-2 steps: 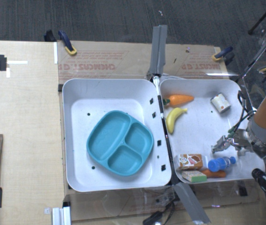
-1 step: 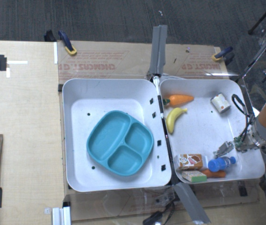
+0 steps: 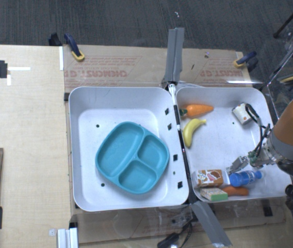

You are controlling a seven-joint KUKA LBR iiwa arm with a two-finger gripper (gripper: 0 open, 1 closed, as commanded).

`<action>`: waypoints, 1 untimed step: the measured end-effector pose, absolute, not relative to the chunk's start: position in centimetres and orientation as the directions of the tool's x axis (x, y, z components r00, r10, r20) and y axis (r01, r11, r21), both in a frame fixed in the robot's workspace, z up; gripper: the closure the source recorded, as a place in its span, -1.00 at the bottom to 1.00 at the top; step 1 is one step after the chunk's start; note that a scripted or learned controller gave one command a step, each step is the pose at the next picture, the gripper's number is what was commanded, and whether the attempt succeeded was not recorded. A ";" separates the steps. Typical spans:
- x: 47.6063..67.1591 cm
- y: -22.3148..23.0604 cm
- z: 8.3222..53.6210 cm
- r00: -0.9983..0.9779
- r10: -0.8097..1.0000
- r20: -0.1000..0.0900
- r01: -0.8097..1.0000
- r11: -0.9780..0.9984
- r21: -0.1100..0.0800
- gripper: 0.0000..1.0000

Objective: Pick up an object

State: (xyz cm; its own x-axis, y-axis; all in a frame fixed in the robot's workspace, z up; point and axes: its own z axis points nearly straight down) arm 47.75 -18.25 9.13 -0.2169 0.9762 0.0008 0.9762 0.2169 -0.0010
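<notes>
The arm enters at 3 o'clock. The tool is low in the right bin, just above the blue bottle. Whether its fingers are parted or closed cannot be determined from this view; no item is seen between them. At 6 o'clock of that bin, the bottle lies beside a small carton. A carrot and banana lie at 10 o'clock. The left bin contains 1 blue divided plate.
</notes>
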 end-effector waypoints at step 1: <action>47.8 -21.7 9.1 -0.298 0.955 0.008 0.955 0.298 0.000 -1.00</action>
State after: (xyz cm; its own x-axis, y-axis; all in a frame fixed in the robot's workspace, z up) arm 47.85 -21.73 9.15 -0.2975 0.9547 0.0075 0.9547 0.2975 0.0001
